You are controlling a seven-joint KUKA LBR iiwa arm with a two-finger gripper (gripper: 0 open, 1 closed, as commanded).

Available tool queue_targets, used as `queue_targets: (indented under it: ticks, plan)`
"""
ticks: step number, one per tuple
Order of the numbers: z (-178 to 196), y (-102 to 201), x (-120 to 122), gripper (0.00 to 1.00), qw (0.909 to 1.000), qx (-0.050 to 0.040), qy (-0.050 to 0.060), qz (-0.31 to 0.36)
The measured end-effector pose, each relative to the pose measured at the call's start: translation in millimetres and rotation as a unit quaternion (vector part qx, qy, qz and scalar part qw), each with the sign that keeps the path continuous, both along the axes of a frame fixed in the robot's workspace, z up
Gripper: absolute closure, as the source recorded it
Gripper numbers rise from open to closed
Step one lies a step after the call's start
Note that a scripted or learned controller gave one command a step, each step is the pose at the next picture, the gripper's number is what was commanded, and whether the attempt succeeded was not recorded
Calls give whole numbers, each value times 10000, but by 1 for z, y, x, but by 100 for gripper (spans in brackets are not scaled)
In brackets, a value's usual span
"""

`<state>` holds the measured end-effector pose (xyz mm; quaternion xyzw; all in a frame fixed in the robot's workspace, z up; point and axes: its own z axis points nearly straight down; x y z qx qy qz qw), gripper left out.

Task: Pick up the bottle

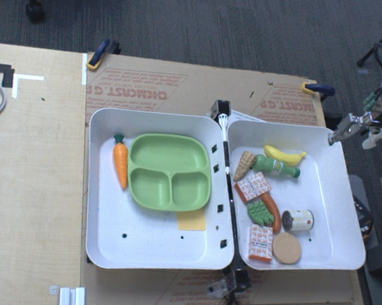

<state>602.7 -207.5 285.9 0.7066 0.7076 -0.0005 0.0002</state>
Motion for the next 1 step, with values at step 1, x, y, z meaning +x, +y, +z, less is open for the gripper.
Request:
queue_targets:
  ticks: [1]
  plan:
    - [10,0,1,100,10000,-6,-1,15]
